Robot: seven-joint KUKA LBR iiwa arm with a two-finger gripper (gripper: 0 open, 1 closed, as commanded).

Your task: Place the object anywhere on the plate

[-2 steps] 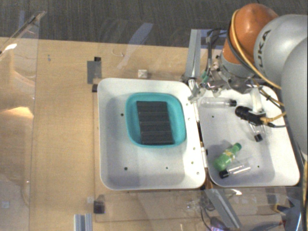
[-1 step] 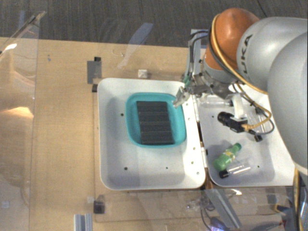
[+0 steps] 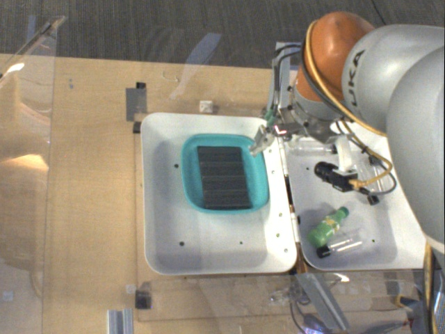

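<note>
Camera view: jaws (image 3: 263, 139) at plate (image 3: 191, 179) rim, 2 o'clock; grip state indeterminate. Risk: green bottle (image 3: 327, 227) lies in right bin (image 3: 407, 245), so nothing gets placed.

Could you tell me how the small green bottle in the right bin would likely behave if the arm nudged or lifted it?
The green bottle lies on its side, so a nudge would probably roll it. It looks small and plastic, likely light and rigid. Its rounded body might slip.

A light wooden bench (image 3: 76, 207) carried two shallow white bins side by side, the left bin (image 3: 208, 245) touching the right bin (image 3: 389, 245). A small white block (image 3: 205, 106) lay on the wood just behind the left bin.
</note>
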